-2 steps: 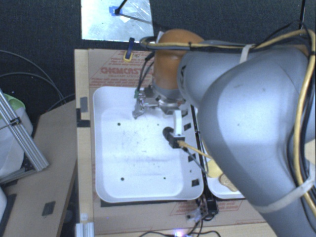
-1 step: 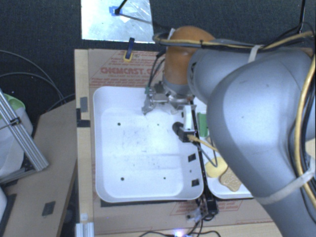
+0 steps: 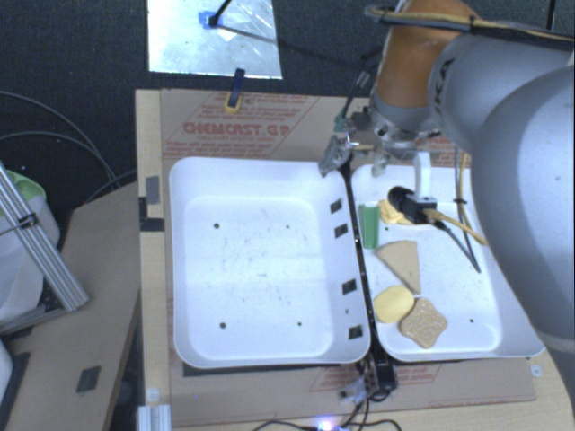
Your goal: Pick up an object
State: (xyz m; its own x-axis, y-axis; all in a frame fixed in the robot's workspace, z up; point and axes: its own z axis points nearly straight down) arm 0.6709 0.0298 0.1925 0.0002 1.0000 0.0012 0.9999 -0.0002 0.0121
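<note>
OK, gripper [image 3: 358, 151] hangs over the far rim where the two bins meet; I cannot tell whether it is wide or narrow. Pickable things all lie in the right bin [image 3: 467, 294]: green block [image 3: 368, 225] along the inner wall, small yellow piece [image 3: 387, 212] just beside it, tan wedge [image 3: 402, 263] nearer me, yellow round piece [image 3: 393, 303] touching tan biscuit [image 3: 423, 323].

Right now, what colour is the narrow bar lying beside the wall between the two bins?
Green. The narrow bar shows plainly in the camera view.
</note>
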